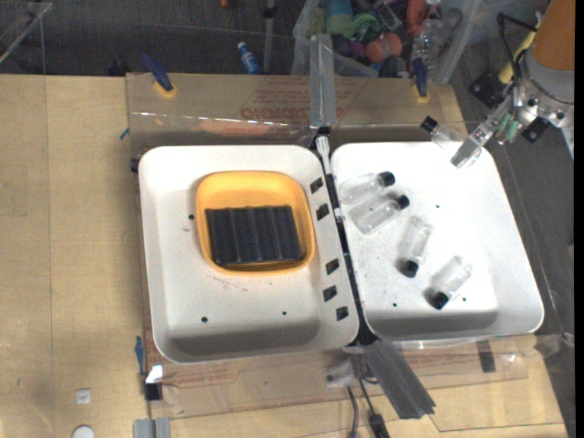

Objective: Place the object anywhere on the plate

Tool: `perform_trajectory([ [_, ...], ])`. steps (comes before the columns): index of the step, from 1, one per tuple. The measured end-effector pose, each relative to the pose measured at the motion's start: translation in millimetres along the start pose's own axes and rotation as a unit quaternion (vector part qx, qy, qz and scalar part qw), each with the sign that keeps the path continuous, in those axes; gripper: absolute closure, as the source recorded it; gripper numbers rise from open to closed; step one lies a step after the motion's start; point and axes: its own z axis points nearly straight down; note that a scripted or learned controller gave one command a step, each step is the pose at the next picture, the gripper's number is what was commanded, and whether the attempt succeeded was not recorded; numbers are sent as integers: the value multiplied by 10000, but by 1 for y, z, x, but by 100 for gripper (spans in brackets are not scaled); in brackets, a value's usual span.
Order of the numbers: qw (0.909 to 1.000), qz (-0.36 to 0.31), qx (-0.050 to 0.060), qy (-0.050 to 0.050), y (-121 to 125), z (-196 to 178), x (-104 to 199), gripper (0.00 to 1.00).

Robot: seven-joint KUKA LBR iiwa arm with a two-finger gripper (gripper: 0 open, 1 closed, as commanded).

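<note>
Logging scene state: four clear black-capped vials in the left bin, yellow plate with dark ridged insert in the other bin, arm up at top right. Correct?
One slip: the camera view shows the four vials in the right bin, while the yellow plate with the dark ridged insert sits in the left bin. The gripper is at the top right.

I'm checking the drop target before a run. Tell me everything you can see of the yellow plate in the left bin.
The plate is a shallow, rounded-square dish, orange-yellow and smooth like plastic, with a raised rim. It lies flat in the upper middle of the left bin, resting on the bin's floor. A dark ribbed rectangular insert covers most of its inside, leaving the rim bare, widest along the top. None of the bottles is on it.
</note>
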Motion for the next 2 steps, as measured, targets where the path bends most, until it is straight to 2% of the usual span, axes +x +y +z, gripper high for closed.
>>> perform_trajectory([
  [1, 10000, -71, 1, -6, -7, -8, -12, 100],
  [2, 9976, -693, 0, -13, -25, -49, -35, 100],
])
